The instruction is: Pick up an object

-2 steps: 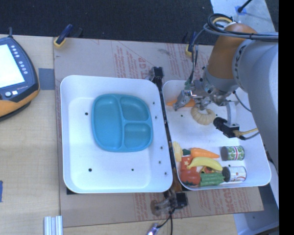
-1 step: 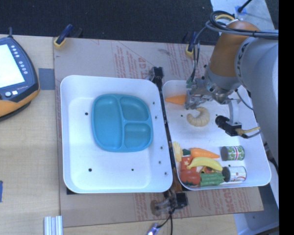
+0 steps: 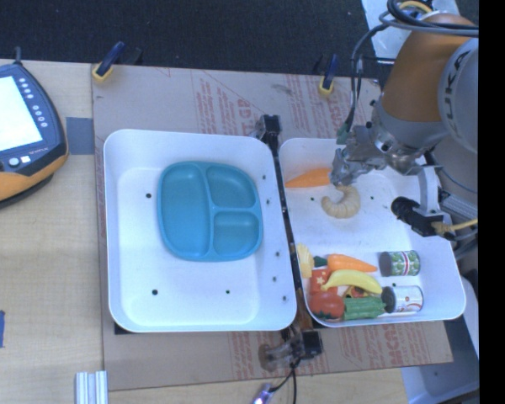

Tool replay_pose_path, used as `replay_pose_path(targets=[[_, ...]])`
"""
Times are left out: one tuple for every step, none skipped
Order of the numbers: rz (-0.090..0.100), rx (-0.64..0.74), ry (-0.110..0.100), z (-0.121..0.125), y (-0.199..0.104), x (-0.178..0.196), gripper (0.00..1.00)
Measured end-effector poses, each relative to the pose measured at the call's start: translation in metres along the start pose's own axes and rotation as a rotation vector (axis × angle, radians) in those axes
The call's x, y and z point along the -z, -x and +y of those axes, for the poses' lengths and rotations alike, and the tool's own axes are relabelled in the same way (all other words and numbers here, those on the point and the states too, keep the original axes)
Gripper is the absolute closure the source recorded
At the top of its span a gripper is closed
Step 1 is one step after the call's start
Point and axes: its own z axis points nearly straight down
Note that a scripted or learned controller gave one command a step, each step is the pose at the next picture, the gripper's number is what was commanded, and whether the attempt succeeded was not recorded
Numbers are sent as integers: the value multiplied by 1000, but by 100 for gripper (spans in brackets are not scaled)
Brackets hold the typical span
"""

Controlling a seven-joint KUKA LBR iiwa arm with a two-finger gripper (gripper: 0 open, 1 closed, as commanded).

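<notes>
The arm comes in from the right at the far side of the scene, its broad orange band uppermost and the grey wrist below it, bent down and leftward. Dark cables loop over the top of the band and run down beside the wrist. The gripper hangs at the arm's left end, pointing down, low over the far part of the right side of the scene. Its tips are too dark and small to read.

Bright, even overhead light, white bins slightly glaring, soft shadows, mildly blurred throughout
</notes>
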Motion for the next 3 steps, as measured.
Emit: replay_pose_path(targets=[[0, 0, -2, 0, 0, -1, 0], [-1, 0, -4, -32, 63, -91, 0], [-1, 2, -1, 1, 46, -106, 0]])
